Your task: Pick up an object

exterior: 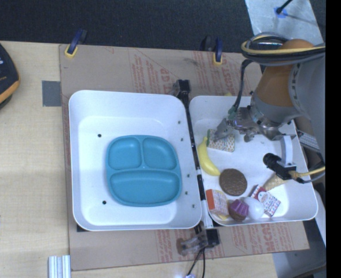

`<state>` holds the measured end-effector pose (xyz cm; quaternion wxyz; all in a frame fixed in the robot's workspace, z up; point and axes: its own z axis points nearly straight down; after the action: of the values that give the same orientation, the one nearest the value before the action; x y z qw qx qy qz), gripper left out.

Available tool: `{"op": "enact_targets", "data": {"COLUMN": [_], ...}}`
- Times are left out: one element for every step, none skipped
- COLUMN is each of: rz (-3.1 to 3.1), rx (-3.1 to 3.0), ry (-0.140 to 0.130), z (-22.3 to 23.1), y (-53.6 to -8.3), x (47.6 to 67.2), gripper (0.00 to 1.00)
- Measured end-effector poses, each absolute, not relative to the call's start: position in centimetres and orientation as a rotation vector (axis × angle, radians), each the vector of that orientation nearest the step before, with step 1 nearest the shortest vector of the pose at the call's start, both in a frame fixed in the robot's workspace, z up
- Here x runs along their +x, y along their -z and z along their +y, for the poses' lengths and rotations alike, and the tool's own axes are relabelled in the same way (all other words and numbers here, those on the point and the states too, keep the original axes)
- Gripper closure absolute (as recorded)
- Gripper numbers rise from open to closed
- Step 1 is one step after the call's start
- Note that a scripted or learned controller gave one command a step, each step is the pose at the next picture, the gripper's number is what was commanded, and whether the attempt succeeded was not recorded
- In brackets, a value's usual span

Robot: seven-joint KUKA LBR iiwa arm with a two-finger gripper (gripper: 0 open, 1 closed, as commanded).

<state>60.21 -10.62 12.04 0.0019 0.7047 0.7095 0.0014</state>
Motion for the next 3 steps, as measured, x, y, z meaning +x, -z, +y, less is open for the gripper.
{"op": "enact_targets", "data": {"rz": [2.225, 2.232, 2.229], "rx": [2.224, 2.226, 2.220], "ry": [0.001, 0.013, 0.005], "z": [-8.9, -10.9, -10.9], "y": [-19.6, -9.7, -11.2], "x": [51.3, 49.0, 49.2], "gripper": [0.00, 0.00, 1.00]}}
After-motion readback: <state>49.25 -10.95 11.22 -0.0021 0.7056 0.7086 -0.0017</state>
